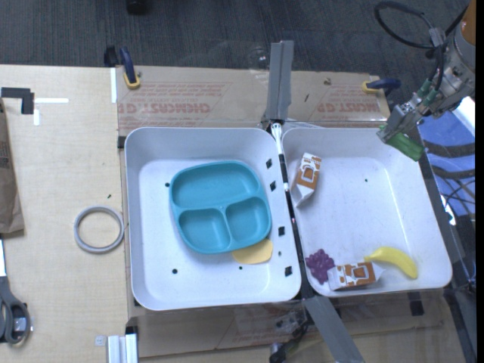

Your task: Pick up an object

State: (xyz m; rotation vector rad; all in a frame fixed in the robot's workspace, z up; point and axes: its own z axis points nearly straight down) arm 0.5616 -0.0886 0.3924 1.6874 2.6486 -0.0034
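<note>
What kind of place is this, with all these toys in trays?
Probably a robot test bench: a grey robot arm's gripper hangs over two shallow white bins, which hold a yellow toy banana and a blue divided plastic plate.

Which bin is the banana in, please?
The right bin: the banana lies near its front corner, beside a small carton.

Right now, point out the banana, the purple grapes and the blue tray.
banana (395, 261), camera view, middle of its curved body
purple grapes (320, 263), camera view, centre of the bunch
blue tray (219, 206), camera view, central divider
</note>
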